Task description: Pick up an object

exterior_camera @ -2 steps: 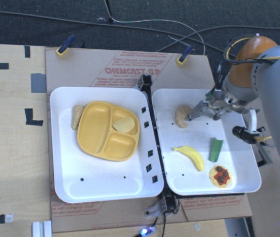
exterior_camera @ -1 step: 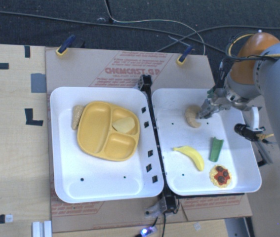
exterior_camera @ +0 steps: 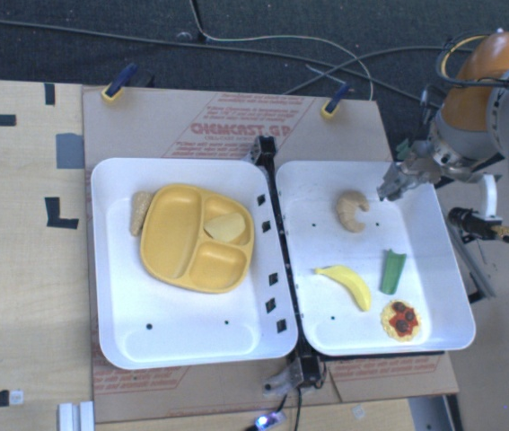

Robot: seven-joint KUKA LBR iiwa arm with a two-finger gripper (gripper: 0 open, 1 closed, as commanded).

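Observation:
The right bin (exterior_camera: 434, 232) holds a tan croissant (exterior_camera: 353, 211) near its back, a yellow banana (exterior_camera: 347, 285) in the middle, a green piece (exterior_camera: 391, 271) to the banana's right and a small pizza (exterior_camera: 401, 320) at the front right corner. My gripper (exterior_camera: 390, 187) hovers over the bin's back right part, just right of the croissant and apart from it. The arm (exterior_camera: 469, 106) comes in from the upper right.
The left bin (exterior_camera: 110, 268) carries a yellow divided plate (exterior_camera: 191, 241) with a pale slice (exterior_camera: 225, 228) in one compartment and a bread piece (exterior_camera: 138, 212) at its left edge. A black divider (exterior_camera: 274, 241) runs between the bins. Cables lie behind.

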